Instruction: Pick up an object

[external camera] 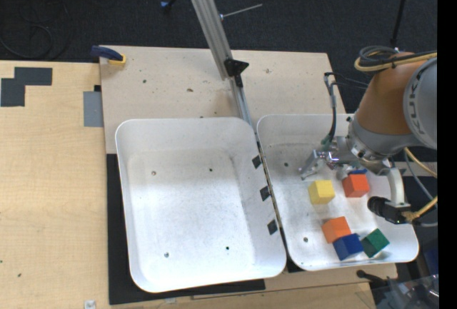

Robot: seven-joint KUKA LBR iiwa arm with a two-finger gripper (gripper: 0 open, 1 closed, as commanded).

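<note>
The gripper (314, 163) has two thin metal fingers (308, 167) that look a little spread, and nothing sits between them — so no block has been picked up yet. The grab and the lift are both left to do. The tips hang just above and left of the yellow block (321, 191). Right of the yellow block is a red block (355, 185). Below it lie an orange block (335, 228), a blue block (347, 246) and a green block (374, 242) — all in the right bin (285, 130).

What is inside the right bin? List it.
Right bin holds a yellow cube, two orange blocks, a blue block, a green block. The arm covers the far-right corner.
</note>
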